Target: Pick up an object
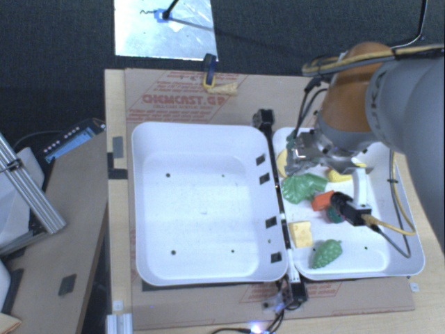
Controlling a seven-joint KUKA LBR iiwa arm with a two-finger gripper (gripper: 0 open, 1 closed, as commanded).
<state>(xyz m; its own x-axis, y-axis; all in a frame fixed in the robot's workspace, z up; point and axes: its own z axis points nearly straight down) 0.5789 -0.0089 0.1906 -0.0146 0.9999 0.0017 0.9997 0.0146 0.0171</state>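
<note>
- The bench (181, 92) is a brown board taking up most of the shot, with two white bins side by side on it.
- The arm (389, 82) comes in from 3 o'clock, grey with an orange band, and hangs over the right bin's far half.
- The left bin (149, 207) is the bigger-looking one.
- The right bin (400, 256) holds all the stuff, bunched along its left side.
- The gripper (300, 153) sits low at the bin's 10 o'clock corner, just above the green leafy piece. Honestly can't tell if it's clenched or released, too cluttered there.
- Green leafy piece (302, 186): long axis runs roughly 8 to 2 o'clock, sitting against the bin's left wall.
- Smaller green piece (325, 253) at the bin's 7 o'clock, pointing about 2 o'clock.
- Yellow block (300, 234) just beside it, toward 10 o'clock.
- Orange piece (322, 200) touching the leafy one's right end.
- Yellow bit (339, 177) peeks out under the wrist.
</note>
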